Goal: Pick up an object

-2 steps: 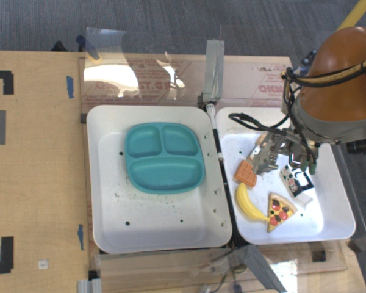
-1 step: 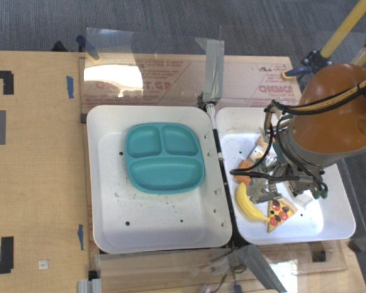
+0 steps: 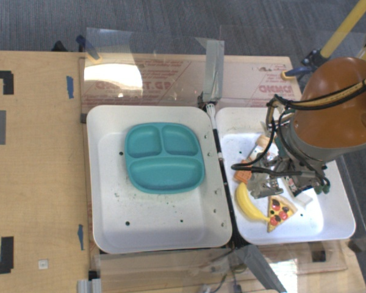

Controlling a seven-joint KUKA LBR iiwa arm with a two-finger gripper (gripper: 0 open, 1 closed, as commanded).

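Arm: we see the grey arm with its glossy orange band (image 3: 335,105) reaching in from the right and hanging low over the right-hand shallow white plastic bin (image 3: 338,224), presumably because that bin holds the loose toys the task can draw from.

Gripper: the dark two-finger gripper (image 3: 271,176) sits low among the toys, wrapped in black cables. Whether its jaws are spread or pressed together we cannot tell; wiring and clutter mask the tips, and we see nothing clearly pinched between them.

Task's things: the candidates lie together in the left half of the right bin. A curved yellow plastic banana (image 3: 247,203) lies just below the gripper, near the bin's left wall. A wedge-shaped toy pizza slice with red topping (image 3: 279,211) rests just right of the banana. A small orange block (image 3: 242,176) lies above the banana.

Why so placed: we judge the huddle to be chance scatter, which leaves little room for fingers to close around one piece alone.

Left bin: the left-hand shallow white bin (image 3: 110,218) bears a smooth teal plastic divided plate (image 3: 165,157) with three compartments, lying flat near its middle, well apart from the gripper.

Textures: the bins look matt and speckled with dark flecks; the toys look hard and smooth, so likely slippery.

Surroundings: a tan cardboard bench top (image 3: 33,163) extends left of the bins.
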